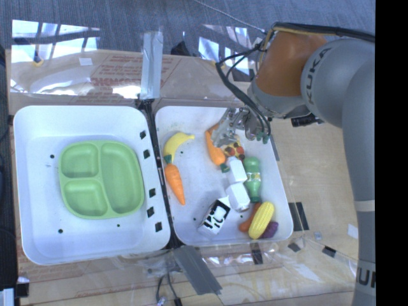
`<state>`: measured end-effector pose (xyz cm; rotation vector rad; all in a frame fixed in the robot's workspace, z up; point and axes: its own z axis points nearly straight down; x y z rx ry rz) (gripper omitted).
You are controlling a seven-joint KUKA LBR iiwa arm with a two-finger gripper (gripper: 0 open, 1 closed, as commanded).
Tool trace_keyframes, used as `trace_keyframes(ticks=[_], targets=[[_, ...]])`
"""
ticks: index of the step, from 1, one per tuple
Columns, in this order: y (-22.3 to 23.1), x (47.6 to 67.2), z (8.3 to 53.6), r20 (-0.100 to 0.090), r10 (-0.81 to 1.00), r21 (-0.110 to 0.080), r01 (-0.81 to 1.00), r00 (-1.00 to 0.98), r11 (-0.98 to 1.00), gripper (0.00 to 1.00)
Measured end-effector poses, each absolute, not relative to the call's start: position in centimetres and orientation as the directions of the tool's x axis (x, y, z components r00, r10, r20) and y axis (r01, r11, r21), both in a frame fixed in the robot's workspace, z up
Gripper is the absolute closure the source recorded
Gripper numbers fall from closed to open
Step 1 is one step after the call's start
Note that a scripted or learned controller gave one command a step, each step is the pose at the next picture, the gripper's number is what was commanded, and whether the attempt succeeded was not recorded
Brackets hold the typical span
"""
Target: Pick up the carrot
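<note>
An orange carrot (pixel 174 183) with a small green top lies near the left wall of the right bin (pixel 191 116), just below a yellow banana (pixel 176 143). A second orange carrot-like piece (pixel 214 148) lies slanted in the upper middle of that bin. My gripper (pixel 231 131) hangs over the bin's upper right part, directly above and to the right of this second orange piece, close to its upper end. I cannot make out whether they touch. The arm's orange band (pixel 287 62) sits above the bin's back rim.
The left bin (pixel 32 171) holds a green divided plate (pixel 102 178). On the right side of the right bin lie a green bottle-like toy (pixel 252 174), white blocks (pixel 237 185), a black-and-white box (pixel 217 216), a yellow corn cob (pixel 262 219) and small berries (pixel 233 150).
</note>
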<state>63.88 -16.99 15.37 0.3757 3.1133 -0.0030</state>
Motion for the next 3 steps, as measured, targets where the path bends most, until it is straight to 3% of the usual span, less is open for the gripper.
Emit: trace_keyframes(ticks=[1,2,3], targets=[[-16.7,53.2,9.1,0.004,0.425,0.0,0.425,-0.905,0.905,1.0],[-4.7,56.0,19.8,-0.011,0.414,0.008,0.414,-0.91,0.91,1.0],[-5.3,55.7,19.3,-0.001,0.423,0.001,0.423,-0.906,0.906,0.0]])
